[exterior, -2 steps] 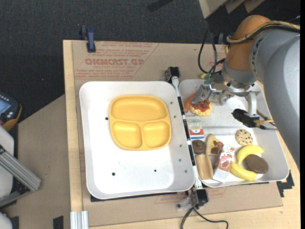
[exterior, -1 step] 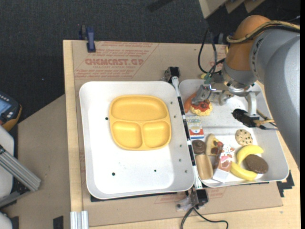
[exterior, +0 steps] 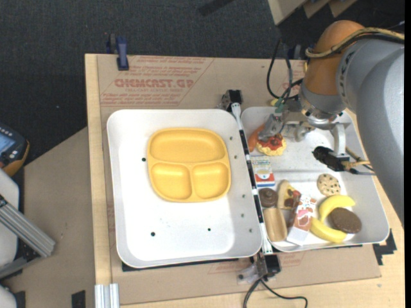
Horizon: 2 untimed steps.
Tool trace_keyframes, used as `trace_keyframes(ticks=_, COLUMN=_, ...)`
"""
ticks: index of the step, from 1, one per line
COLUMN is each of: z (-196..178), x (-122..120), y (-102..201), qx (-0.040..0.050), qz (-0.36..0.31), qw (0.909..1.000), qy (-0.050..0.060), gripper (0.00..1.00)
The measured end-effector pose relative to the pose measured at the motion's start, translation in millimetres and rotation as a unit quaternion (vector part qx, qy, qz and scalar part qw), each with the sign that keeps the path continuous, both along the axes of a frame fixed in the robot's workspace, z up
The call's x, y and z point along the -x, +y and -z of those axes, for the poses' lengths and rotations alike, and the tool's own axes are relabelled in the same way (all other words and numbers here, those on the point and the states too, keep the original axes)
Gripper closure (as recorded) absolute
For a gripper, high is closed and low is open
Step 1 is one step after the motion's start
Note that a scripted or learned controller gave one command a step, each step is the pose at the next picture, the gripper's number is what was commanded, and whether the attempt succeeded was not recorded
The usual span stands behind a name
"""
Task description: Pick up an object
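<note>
The tool (exterior: 277, 128) is lowered onto the red-and-yellow toy food (exterior: 271, 145); its state cannot be told. A centred, vertical approach is advised before closing.

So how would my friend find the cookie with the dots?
Look in the right bin, where the toy food is. Near its middle, just above the banana, lies a cookie. It is the one pale round thing speckled with dark chips.

Bright, even overhead light washes the two white bins (exterior: 128, 191) nearly flat, with soft short shadows. The grey arm (exterior: 379, 101) looms slightly soft; the picture is a little grainy.
</note>
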State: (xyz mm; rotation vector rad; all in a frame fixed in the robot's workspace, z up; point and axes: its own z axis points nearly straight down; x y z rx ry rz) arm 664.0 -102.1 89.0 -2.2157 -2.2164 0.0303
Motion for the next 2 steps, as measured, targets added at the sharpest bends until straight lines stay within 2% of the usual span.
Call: trace_keyframes(ticks=2, z=-0.1, x=0.0, y=0.6, qx=0.0004, qz=0.0, qw=1.0, qy=0.0, gripper=0.0)
